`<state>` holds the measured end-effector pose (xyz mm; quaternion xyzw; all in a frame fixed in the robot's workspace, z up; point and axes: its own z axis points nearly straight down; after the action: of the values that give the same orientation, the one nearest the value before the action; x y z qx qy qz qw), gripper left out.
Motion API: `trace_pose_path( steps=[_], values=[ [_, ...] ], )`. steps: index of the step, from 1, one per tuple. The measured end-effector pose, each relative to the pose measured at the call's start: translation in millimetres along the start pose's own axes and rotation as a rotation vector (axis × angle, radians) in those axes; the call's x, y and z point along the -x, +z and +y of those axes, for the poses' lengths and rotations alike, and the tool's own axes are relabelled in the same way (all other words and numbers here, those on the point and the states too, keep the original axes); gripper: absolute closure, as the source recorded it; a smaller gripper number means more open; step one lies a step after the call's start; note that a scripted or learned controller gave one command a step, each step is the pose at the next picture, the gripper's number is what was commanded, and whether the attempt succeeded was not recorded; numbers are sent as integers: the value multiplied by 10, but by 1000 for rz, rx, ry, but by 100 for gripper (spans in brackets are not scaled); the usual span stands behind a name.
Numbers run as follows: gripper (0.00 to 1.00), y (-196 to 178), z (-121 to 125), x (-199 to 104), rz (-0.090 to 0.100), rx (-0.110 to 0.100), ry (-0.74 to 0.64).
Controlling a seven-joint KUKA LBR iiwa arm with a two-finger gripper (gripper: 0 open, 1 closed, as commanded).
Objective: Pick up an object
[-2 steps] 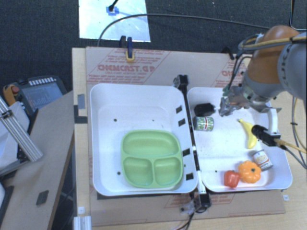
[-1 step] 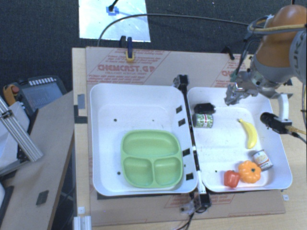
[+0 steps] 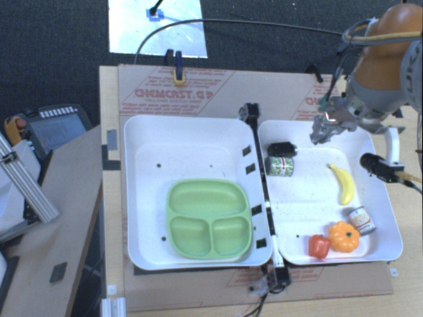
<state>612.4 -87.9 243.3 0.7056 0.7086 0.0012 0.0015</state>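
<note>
In the camera view the gripper [image 3: 322, 132] hangs over the far edge of the right bin [image 3: 301, 207], and I cannot tell how it is set or whether it carries anything. The likely picks lie apart from it: a green can [image 3: 280, 166] by the bin's left wall, a banana [image 3: 344, 184] toward its right edge, and a small tin [image 3: 362, 220], a pumpkin [image 3: 344, 236] and a red pepper [image 3: 318, 246] at the near right corner. A straight descent would probably hit bare floor or the far wall; the pumpkin and pepper touch, so a grasp there may nudge one aside.
</note>
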Motion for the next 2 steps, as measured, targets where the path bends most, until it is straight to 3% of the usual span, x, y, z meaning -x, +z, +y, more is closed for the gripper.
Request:
trace_pose_path(
  steps=[2],
  values=[
    [100,236,213,-1097,2,-2,-5]
  ],
)
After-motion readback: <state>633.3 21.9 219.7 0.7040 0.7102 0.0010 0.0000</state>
